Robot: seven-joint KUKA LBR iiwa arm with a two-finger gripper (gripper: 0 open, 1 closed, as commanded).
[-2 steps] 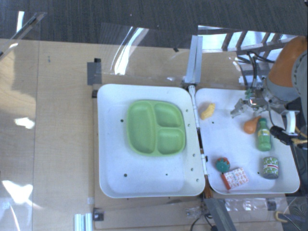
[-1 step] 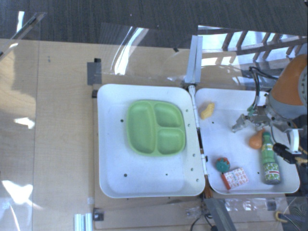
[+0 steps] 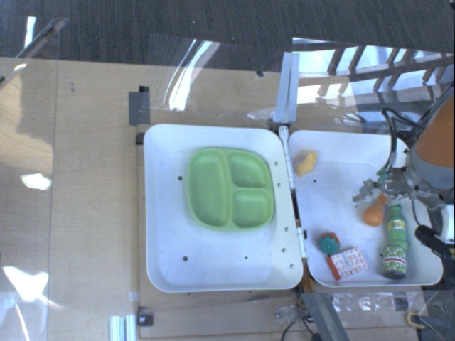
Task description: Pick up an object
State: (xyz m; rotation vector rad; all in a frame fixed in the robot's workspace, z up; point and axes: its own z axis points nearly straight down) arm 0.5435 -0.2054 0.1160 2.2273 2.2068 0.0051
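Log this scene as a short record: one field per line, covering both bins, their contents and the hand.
left bin: green divided plate
right bin: yellow item near back left; green bottle lying at right; orange item beside the bottle; teal ball and red-white box at front
hand: low over the right bin, just above the orange item
grip: cannot tell

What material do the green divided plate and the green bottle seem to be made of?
Green divided plate: probably moulded plastic, matte to slightly satin; it shows one even colour, soft rounded compartment edges and only a dull sheen.
Green bottle: likely plastic or glass, I cannot tell which; it looks glossy, with a printed label around its body.
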